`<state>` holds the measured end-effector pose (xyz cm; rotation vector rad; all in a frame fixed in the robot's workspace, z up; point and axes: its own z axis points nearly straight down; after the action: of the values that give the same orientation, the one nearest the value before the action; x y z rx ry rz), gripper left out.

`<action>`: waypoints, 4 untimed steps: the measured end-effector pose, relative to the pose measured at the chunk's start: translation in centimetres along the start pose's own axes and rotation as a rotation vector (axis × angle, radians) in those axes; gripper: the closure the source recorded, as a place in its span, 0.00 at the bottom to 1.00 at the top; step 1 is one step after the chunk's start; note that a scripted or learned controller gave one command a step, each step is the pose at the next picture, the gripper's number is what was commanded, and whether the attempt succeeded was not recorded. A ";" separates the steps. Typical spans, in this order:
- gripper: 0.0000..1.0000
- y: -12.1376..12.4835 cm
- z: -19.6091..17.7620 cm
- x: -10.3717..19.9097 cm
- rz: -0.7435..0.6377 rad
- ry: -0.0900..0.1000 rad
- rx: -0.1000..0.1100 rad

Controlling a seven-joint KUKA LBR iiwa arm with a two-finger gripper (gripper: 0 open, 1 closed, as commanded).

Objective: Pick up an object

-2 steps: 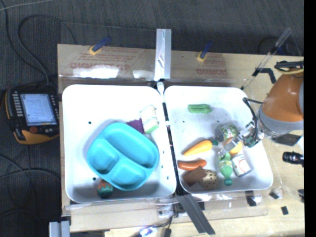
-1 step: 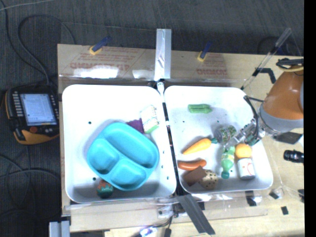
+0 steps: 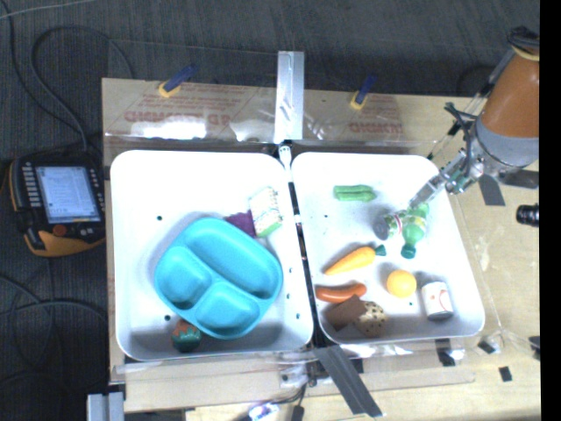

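Observation:
The right bin [image 3: 456, 235] holds a green pickle [image 3: 353, 193], a small green bottle [image 3: 415, 229], a carrot [image 3: 354, 259], a red sausage [image 3: 339, 292], a brown cookie-like piece [image 3: 363, 317], a yellow lemon [image 3: 401, 283] and a white can [image 3: 436, 298]. My gripper [image 3: 405, 217] reaches down-left from the grey wrist at the bin's right rim. Its tip sits right at the top of the green bottle, beside a small grey shape [image 3: 385, 226]. Nothing is visibly lifted off the bin floor.
The left bin [image 3: 131, 235] carries a large blue divided tray [image 3: 219, 274], a purple piece [image 3: 241, 224], a white and green box [image 3: 265, 210] and a small green and red item [image 3: 185, 336]. A pendant [image 3: 57, 200] lies left of the bench.

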<state>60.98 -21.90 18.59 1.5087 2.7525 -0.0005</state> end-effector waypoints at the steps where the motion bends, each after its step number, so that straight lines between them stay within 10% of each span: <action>1: 0.00 0.0 0.0 0.0 0.000 0.000 0.001; 2: 0.00 -3.6 9.2 2.1 -0.038 0.002 -0.001; 3: 0.00 -6.0 9.3 13.0 -0.187 -0.010 -0.010; 4: 0.00 2.2 0.5 2.9 -0.334 0.000 -0.002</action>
<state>61.28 -18.29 18.14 1.0293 2.9646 0.0021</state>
